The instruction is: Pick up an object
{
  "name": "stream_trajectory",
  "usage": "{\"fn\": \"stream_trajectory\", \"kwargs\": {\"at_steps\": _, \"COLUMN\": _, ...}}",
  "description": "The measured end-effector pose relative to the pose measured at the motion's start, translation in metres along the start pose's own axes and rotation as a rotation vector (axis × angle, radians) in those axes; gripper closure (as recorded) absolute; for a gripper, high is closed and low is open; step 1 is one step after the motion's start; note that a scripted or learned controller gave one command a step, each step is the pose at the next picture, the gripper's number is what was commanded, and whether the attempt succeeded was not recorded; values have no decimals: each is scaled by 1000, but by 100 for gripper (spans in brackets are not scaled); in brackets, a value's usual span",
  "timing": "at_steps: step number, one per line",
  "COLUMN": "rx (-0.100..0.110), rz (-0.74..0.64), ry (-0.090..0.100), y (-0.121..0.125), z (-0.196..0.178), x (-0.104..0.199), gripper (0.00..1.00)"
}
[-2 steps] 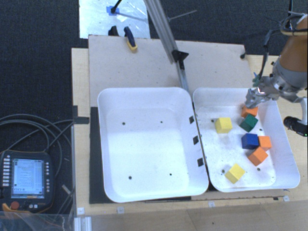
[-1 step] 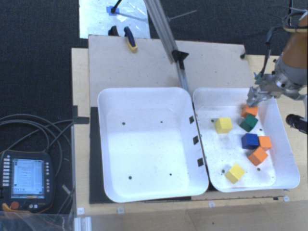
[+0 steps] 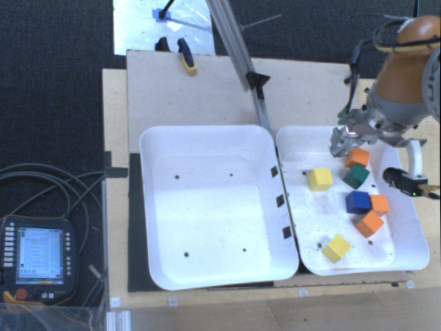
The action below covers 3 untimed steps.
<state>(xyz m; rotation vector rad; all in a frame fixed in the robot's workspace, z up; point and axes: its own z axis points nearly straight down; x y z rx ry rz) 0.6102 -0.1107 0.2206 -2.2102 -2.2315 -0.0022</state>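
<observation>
tool fingers unclear, orange cube part-hidden

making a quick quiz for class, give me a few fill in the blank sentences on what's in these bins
1. All the blocks lie in the ____ bin of the camera view.
2. The number of yellow blocks is ____.
3. The green block touches an ____ block.
4. The gripper hovers at that bin's ____ edge.

Missing words: right; two; orange; far
</observation>
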Motion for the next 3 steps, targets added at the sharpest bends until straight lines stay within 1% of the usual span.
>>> {"fn": "stream_trajectory", "kwargs": {"at_steps": 1, "rx": 1, "rz": 0, "ry": 1, "y": -7, "z": 3, "x": 50, "gripper": 100}}
{"fn": "stream_trajectory", "kwargs": {"at_steps": 2, "rx": 0, "rz": -1, "ry": 1, "y": -8, "z": 7, "x": 105, "gripper": 100}}
{"fn": "stream_trajectory", "kwargs": {"at_steps": 3, "rx": 0, "rz": -2, "ry": 1, "y": -20, "z": -2, "x": 158, "gripper": 100}}
